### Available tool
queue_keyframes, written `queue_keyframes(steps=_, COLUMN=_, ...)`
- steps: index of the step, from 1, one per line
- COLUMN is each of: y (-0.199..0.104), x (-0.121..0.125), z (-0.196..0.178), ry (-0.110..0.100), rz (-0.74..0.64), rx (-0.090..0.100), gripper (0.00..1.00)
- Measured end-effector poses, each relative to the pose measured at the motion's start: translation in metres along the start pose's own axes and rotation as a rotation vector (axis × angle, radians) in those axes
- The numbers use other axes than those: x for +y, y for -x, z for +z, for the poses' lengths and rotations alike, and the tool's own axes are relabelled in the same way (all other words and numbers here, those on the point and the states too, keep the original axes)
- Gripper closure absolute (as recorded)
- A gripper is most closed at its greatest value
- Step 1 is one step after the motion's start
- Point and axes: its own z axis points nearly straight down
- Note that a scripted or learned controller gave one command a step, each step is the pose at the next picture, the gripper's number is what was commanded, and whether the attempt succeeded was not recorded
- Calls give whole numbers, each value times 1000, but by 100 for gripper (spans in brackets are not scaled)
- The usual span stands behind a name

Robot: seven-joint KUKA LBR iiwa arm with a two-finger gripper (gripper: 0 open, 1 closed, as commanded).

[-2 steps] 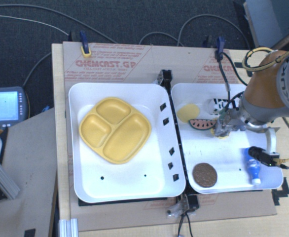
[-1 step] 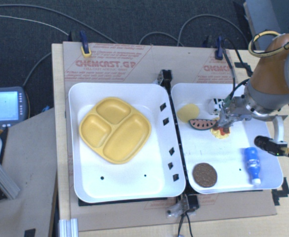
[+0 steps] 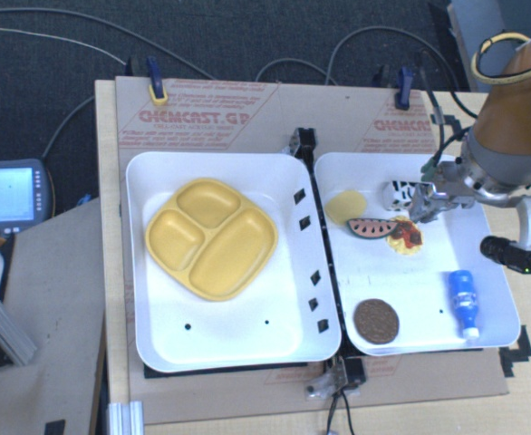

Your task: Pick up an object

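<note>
Grey and orange, the arm is reaching into the right bin (image 3: 497, 270), its gripper (image 3: 426, 205) hovering at the bin's far side. A watermelon slice (image 3: 370, 227) is lying just beside it toward the divider, long axis running sideways across the bin. Whether the gripper is released or clenched, I cannot tell.

A robotics lab: clamped board (image 3: 202, 107), loose cables (image 3: 57, 25), a small monitor (image 3: 7, 193).
</note>
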Motion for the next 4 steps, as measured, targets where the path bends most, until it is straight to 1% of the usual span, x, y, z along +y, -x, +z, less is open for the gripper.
queue_keyframes(steps=1, y=0, x=1, z=-23, ry=-1, rz=0, rx=0, gripper=100)
queue_keyframes(steps=2, y=-56, x=-10, z=-14, ry=-8, rz=-3, rx=4, gripper=100)
queue_keyframes(steps=3, y=-118, x=-21, z=-23, ry=-7, rz=-6, rx=5, gripper=100)
queue_keyframes(steps=4, y=-171, x=-34, z=-35, ry=-6, rz=-5, rx=3, gripper=100)
